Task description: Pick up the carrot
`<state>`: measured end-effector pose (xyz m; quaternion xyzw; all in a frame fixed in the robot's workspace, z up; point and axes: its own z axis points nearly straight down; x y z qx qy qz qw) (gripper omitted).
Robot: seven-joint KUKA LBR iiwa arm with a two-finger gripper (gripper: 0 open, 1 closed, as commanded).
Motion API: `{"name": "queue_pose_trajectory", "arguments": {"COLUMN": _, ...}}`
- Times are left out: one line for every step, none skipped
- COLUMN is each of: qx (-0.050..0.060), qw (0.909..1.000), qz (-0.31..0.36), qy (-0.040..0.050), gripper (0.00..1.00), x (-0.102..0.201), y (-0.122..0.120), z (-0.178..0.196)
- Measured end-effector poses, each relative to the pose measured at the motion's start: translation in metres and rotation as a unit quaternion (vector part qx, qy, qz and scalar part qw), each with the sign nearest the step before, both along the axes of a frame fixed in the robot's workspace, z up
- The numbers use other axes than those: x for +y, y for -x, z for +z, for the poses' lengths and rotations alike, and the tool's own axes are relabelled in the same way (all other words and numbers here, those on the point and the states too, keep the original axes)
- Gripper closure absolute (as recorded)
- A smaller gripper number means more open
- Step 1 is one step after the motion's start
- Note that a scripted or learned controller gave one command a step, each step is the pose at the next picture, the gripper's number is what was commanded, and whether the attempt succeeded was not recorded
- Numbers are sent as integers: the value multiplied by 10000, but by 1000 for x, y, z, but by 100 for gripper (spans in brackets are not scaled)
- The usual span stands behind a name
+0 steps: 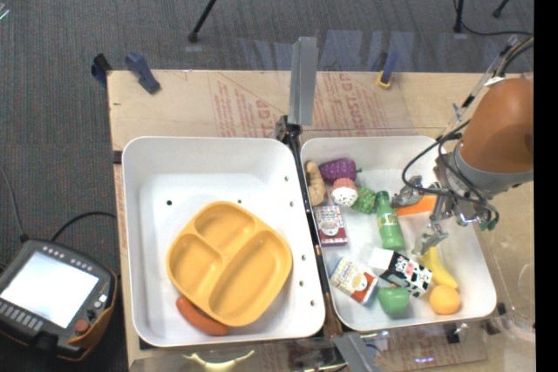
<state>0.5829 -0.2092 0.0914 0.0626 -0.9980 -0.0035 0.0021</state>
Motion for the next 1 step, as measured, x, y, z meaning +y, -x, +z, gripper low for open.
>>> {"name": "queue_pose_trajectory", "arguments": {"qx": -48, "qw": 9958, "qz": 918, "qy": 26, "gripper": 0, "x": 25, "y": -18, "z": -3}}
